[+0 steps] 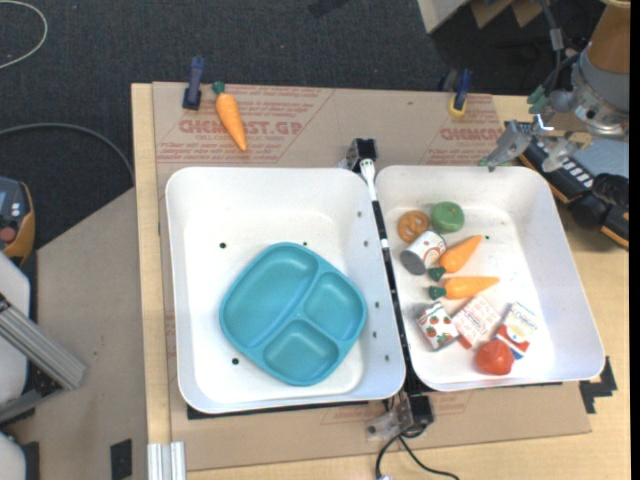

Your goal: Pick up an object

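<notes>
My gripper [516, 142] hangs above the far rim of the right bin [574, 298], near its back right corner, with nothing seen in it. The objects lie lower in that bin, apart from it: a green round piece [447, 215], a brown round piece [412, 225], a small can [424, 252], two orange carrots [460, 254] [468, 286], three small cartons [436, 325] [476, 318] [517, 328] and a red tomato [494, 357].
The left bin [190, 268] holds a teal divided plate [293, 312]. Another carrot [231, 120] lies on the cardboard behind the left bin. Clamps [192, 83] [459, 93] stand at the board's far edge. A black hinge strip [377, 228] runs between the bins.
</notes>
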Available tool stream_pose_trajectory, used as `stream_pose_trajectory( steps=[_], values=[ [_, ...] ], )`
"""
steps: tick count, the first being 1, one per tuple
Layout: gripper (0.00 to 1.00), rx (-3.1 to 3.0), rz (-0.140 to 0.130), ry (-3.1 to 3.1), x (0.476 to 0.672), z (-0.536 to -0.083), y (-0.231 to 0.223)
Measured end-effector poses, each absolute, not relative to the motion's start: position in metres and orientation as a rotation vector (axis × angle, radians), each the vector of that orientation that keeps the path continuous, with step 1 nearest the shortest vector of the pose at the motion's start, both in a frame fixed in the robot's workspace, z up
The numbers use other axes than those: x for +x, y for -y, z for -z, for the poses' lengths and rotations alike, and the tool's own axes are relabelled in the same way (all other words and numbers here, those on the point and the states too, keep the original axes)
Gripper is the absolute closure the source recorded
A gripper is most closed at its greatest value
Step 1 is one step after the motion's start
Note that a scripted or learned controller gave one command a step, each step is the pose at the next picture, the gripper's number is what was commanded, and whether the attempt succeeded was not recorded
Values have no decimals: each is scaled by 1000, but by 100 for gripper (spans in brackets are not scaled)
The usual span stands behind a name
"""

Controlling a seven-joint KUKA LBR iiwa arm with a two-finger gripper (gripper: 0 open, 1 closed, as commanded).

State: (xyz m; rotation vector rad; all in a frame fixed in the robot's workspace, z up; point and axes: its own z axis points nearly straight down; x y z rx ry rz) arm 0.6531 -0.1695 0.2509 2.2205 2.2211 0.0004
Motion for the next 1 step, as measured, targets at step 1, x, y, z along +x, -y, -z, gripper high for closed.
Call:
stream_pose_trajectory(
  steps=[1],
  values=[
    [0,2227,6,-2230,644,-83,129]
  ],
)
